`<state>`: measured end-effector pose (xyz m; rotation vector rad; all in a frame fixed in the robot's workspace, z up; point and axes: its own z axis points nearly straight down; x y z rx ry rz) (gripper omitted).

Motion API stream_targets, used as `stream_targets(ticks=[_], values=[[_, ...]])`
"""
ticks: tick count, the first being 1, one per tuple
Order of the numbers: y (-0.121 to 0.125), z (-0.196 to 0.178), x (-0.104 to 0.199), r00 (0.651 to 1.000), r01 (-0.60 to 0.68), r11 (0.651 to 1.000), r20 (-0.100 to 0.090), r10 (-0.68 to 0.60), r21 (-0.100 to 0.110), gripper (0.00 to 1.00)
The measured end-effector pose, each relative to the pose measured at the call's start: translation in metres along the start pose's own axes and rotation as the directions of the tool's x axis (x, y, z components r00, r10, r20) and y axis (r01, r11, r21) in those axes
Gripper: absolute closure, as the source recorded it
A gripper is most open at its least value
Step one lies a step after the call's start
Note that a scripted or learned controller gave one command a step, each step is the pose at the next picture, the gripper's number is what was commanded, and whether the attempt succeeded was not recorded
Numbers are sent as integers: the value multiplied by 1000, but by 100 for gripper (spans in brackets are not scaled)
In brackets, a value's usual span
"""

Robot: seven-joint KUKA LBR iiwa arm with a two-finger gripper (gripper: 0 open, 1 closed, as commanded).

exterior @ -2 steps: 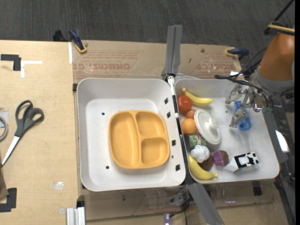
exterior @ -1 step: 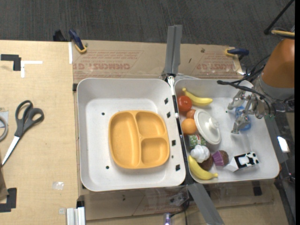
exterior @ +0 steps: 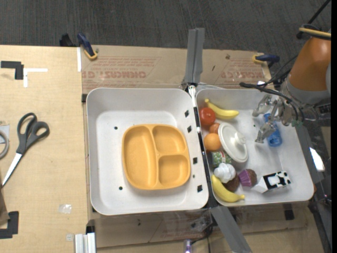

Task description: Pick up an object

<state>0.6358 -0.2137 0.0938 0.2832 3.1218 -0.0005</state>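
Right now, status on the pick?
Gripper low over right bin, beside blue object. Nothing seen between fingers. White lid, bananas lie apart to its left.

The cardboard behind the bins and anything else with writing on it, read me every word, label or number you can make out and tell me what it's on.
Cardboard sheet behind the bins: red print, upside down from this camera, too blurred to read with certainty.
Green packet in the right bin: label too small to read.
Black-and-white carton in the right bin: no legible text.
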Motion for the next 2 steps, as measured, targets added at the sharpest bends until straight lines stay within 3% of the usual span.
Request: stream_targets(ticks=[1, 2], values=[[1, -11, -2, 1000, 3, 1000, 7, -3, 1, 100], [1, -11, -2, 1000, 3, 1000, 7, -3, 1, 0]])
